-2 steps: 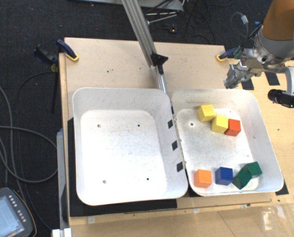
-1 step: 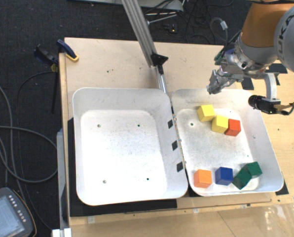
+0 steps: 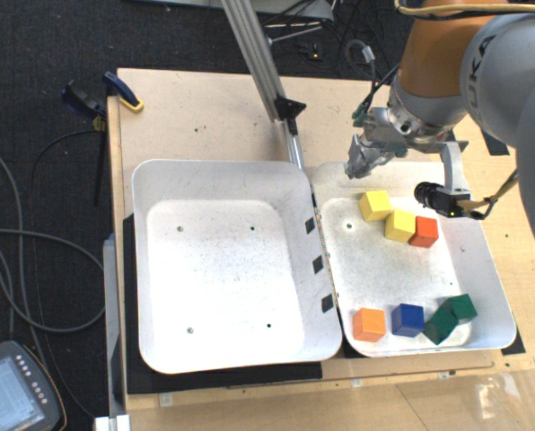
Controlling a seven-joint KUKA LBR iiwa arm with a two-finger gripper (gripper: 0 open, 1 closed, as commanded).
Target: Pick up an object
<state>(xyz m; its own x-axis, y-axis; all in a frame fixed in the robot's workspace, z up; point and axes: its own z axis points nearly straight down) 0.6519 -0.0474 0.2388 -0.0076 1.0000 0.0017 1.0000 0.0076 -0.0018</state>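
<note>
No object is in hand, so the step under way looks like the approach before a grasp. The nearest candidate is a yellow block [image 3: 374, 206], lying just below the end effector [image 3: 362, 163] in the picture and a little to its right, on the floor of the right bin [image 3: 483, 277]. A second yellow block [image 3: 399, 226] lies beside it, farther from the end effector, and appears to touch an orange-red block [image 3: 425, 231] on its far side.

The end effector hangs over the upper left corner of the right bin, near its rim; whether it is open or closed I cannot tell, since its tip is dark and small against the tabletop [image 3: 205, 124]. Nothing is visible in its grip.

The next move, as I judge it, calls for a short shift toward the first yellow block, then a descent with the opening squared to the block's flat sides. The neighbouring block sits close, so the approach should come from the free sides.

Much farther from the end effector, along the near edge of the same bin, lie an orange block [image 3: 369, 323], a blue block [image 3: 409, 320] and two green blocks [image 3: 451, 318] pressed together in the corner. The left bin [image 3: 160, 187], well away to the end effector's left in the picture, has only a speckled white floor.
</note>
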